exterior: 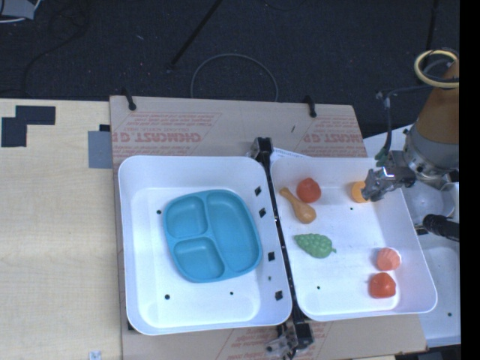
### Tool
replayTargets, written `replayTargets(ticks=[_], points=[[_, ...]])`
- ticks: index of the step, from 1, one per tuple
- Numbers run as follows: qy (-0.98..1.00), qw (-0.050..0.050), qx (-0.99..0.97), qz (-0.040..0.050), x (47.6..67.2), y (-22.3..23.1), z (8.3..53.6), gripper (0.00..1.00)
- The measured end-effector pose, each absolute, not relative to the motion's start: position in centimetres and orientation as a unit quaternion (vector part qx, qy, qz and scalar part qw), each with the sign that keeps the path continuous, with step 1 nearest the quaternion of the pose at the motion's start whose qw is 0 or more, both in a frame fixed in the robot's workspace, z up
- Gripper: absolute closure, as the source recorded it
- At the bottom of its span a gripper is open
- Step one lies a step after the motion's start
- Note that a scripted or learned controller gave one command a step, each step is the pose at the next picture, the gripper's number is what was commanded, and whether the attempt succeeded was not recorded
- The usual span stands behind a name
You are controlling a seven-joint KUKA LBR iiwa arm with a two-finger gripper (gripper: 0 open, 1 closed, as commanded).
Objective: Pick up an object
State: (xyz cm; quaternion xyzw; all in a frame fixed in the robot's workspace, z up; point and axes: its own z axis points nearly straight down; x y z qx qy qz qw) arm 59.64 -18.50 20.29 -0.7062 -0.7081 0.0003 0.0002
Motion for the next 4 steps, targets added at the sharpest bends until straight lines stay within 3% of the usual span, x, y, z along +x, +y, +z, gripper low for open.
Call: replayTargets(ticks=[4], points=[[-0.708,0.002,-0.706,0.0002,61.6,0.3,20.2,1.0]])
